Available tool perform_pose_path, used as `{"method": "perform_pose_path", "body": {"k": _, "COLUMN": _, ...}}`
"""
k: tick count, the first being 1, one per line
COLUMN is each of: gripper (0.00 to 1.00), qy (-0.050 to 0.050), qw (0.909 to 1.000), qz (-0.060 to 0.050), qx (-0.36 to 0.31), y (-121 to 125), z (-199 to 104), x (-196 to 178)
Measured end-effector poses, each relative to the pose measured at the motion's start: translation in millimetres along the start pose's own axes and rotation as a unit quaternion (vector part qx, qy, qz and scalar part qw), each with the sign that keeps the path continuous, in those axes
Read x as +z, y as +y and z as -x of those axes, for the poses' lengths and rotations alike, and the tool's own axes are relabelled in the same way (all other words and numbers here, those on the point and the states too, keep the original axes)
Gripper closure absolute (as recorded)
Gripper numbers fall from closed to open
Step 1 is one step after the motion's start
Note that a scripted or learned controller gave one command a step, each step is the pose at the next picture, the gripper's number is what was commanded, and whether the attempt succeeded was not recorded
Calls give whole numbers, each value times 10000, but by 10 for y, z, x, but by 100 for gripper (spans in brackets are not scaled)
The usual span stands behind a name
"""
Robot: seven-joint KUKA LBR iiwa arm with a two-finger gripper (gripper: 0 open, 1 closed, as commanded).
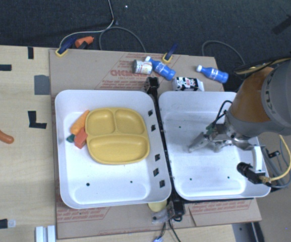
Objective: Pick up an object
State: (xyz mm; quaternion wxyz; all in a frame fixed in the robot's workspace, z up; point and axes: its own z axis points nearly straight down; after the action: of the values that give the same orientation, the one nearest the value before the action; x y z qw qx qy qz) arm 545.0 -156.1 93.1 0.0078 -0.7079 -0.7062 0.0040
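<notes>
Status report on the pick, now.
Gripper low in right bin, nothing between fingers. Yellow tray and orange toy in left bin. Nothing blocking.

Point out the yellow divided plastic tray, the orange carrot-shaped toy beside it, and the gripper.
yellow divided plastic tray (117,135), camera view, centre ridge
orange carrot-shaped toy (79,123), camera view, mid body
gripper (195,145), camera view, between fingertips

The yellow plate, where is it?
The yellow plate lies in the left bin of the camera view, with an orange and red toy tucked against its left edge.
</notes>
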Motion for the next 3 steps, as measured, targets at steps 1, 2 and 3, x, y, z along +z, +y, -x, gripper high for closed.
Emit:
{"method": "perform_pose_path", "body": {"k": 1, "gripper": 0, "qy": -68, "qw": 9998, "qz": 159, "qx": -22, "y": 1191, "z": 663, "x": -769}}
{"method": "perform_pose_path", "body": {"k": 2, "gripper": 0, "qy": -46, "qw": 9999, "qz": 93, "qx": -23, "y": 799, "z": 266, "x": 98}}
{"method": "perform_pose_path", "body": {"k": 3, "gripper": 0, "qy": -39, "qw": 9999, "qz": 113, "qx": -15, "y": -109, "z": -168, "x": 59}}
